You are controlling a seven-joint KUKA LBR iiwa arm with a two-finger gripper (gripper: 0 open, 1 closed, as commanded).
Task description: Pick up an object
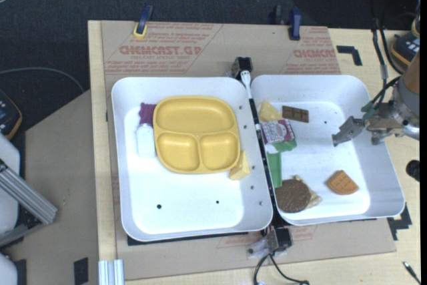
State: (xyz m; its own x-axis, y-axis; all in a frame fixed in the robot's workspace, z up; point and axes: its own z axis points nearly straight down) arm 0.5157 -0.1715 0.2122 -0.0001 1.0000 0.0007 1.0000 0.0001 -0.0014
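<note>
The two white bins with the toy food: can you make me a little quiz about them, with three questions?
1. True or false: the yellow divided plate lies in the left bin.
2. Which thing lies nearest the front edge of the right bin?
A. the brown chocolate bar
B. the round brown cookie
C. the white bottle
3. Fill in: the gripper hovers over the ____ bin, with nothing seen between its fingers.

Key
1. True.
2. B. The chocolate bar lies toward the back, and the white bottle is in the left bin beside the plate.
3. Right.
</note>
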